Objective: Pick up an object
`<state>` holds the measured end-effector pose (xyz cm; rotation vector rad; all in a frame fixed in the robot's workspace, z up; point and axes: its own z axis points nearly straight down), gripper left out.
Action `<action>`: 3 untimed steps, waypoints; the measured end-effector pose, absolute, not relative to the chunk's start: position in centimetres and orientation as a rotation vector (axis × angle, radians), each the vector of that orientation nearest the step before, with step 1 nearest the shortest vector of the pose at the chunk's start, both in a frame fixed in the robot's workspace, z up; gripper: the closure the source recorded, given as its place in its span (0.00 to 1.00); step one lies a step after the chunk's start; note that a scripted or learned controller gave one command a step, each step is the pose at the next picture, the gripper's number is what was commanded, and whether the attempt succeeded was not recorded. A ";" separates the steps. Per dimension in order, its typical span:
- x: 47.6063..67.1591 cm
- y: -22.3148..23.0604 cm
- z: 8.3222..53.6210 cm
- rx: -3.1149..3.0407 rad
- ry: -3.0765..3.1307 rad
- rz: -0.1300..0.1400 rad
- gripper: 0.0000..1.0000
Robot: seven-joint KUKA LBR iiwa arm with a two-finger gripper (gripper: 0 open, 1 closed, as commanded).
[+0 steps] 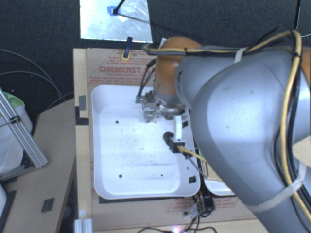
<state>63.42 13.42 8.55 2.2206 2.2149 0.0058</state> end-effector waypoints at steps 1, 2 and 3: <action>53.0 13.1 8.4 2.226 2.225 -0.007 1.00; 60.7 17.3 26.6 2.204 2.221 0.033 1.00; 62.7 23.9 27.8 2.210 2.232 0.012 1.00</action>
